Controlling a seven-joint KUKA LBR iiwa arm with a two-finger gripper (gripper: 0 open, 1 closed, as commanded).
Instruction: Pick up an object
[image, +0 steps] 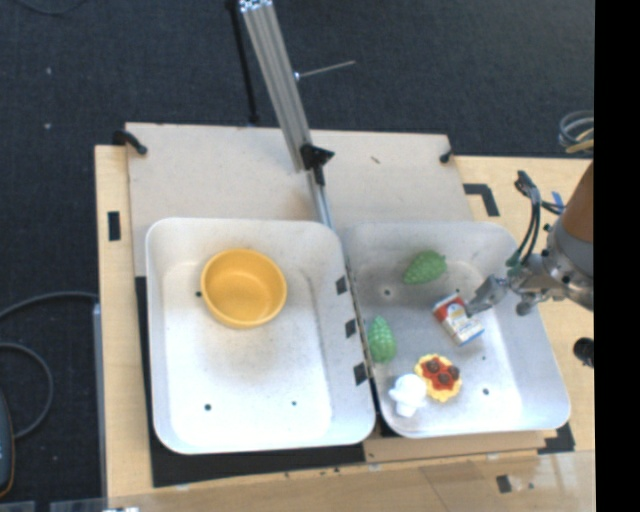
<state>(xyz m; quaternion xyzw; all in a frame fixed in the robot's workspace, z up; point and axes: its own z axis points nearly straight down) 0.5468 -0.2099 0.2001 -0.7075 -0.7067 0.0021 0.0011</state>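
Claw meets carton in the right bin (520, 395)

The gripper (487, 297) touches a red-and-white carton (457, 318); whether it grips is unclear. Dark carpet surrounds the bench (115, 330).

Two white bins (160, 330) on the bench, one yellow bowl (243, 288), two green bumpy pieces (425, 267), one red-and-white carton (458, 318), one white lump (407, 394), one yellow-and-red toy (439, 377).

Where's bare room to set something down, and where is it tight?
Left bin: bare floor below and right of the yellow bowl. Right bin: crowded around the red-white carton by the claw, pizza toy and white piece.
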